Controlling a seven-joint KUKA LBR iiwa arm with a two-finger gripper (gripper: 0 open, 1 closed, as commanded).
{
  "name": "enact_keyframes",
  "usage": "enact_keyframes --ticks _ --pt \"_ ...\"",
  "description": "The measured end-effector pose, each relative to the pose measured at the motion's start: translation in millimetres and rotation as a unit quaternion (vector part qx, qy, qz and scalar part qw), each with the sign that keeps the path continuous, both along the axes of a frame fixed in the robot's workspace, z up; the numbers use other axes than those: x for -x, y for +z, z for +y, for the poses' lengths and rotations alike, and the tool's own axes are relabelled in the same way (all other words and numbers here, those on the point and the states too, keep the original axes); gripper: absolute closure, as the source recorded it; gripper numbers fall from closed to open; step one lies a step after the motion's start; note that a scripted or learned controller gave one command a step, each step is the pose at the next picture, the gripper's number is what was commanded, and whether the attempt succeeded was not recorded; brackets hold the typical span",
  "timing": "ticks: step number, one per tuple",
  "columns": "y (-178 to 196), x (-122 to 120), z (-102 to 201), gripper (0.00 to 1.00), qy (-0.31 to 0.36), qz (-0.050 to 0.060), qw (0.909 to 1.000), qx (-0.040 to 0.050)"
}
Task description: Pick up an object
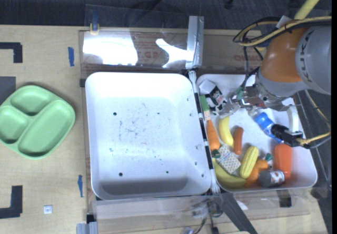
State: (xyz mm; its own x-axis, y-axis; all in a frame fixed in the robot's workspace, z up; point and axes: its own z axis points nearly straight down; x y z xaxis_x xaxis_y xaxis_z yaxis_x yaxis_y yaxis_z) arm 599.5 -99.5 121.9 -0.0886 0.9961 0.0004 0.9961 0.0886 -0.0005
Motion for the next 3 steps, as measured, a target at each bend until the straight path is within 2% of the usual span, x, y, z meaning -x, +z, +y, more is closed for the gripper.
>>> enact_keyframes --ticks 1,2,3 --pt "-13 -43 -18 0.00 0.085 0.025 0.9960 -0.0073" --pt "28 -52 -1 0.00 0.043 -0.002 0.9991 0.0005" --pt "-7 -24 -9 0.00 0.090 -0.015 0.9958 0.0037"
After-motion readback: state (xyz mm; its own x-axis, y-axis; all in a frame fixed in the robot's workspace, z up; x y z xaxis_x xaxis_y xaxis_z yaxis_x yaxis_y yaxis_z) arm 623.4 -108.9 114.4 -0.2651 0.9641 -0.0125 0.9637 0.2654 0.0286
